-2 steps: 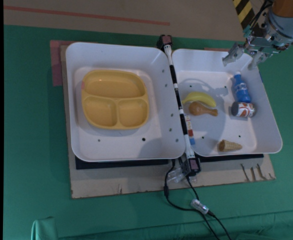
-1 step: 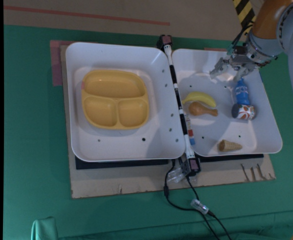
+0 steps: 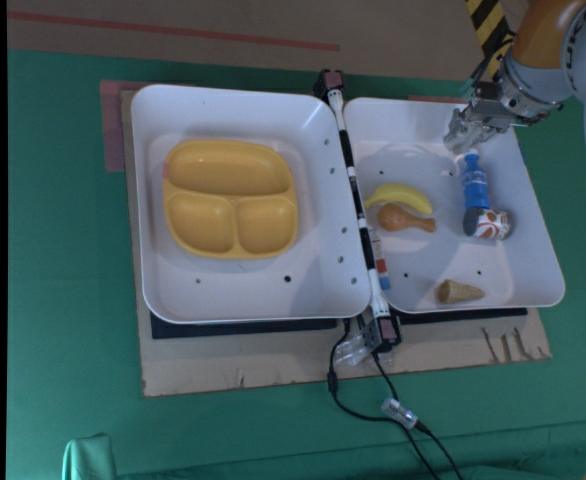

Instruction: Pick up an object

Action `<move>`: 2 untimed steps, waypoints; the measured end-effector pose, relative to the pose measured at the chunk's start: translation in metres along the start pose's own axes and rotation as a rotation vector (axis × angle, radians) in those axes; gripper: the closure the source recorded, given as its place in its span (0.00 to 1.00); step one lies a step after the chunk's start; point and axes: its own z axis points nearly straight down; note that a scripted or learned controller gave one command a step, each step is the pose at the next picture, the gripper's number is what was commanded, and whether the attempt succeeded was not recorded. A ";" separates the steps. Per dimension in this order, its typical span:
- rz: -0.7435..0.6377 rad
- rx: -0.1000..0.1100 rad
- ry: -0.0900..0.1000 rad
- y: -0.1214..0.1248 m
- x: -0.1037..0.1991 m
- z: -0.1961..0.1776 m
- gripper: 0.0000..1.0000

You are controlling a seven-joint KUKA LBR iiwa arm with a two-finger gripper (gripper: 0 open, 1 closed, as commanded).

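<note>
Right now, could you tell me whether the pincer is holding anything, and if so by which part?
Nothing is held: the pincer hovers just above the blue bottle, with nothing between its tips.

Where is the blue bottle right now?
The blue bottle lies in the right bin, near its far right corner, just below the gripper and just above the small can.

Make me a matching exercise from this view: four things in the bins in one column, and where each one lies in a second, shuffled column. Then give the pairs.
Things:
1. yellow divided plate
2. banana
3. blue bottle
4. ice cream cone

Places:
A. near the front edge of the right bin
B. just above the chicken drumstick
C. in the left bin
D. right below the gripper, beside the small can

Pairs: 1-C, 2-B, 3-D, 4-A
</note>
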 end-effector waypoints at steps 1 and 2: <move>0.000 0.001 0.000 0.000 0.000 0.000 0.00; -0.008 0.011 0.010 -0.023 0.004 0.026 0.00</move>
